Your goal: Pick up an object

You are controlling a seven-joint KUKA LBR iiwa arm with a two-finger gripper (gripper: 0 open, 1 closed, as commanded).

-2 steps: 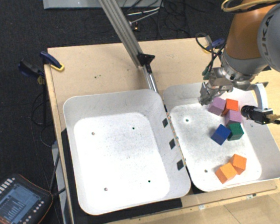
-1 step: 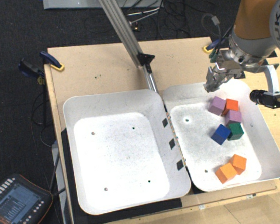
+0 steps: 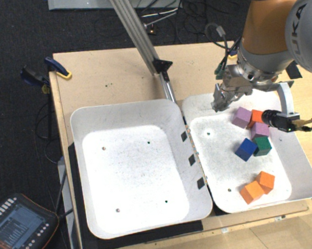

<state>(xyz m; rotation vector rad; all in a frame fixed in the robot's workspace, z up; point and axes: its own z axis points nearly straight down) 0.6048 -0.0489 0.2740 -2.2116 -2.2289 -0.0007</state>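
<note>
My gripper (image 3: 219,105) hangs over the back edge of the right bin (image 3: 221,197), left of the blocks, with nothing seen between its fingers. A purple block (image 3: 242,118) lies just to its right, with an orange block (image 3: 257,117) beside that and a second purple block (image 3: 260,130) below. A blue block (image 3: 245,149) and a green block (image 3: 263,146) sit side by side in the bin's middle. Two orange blocks (image 3: 252,191) (image 3: 267,181) lie near the front.
The left bin (image 3: 89,129) stands beside the right one, joined along the middle by black clips (image 3: 193,159). A slanted metal pole (image 3: 139,33) rises behind the bins. A teach pendant (image 3: 17,231) lies off the bench at the lower left.
</note>
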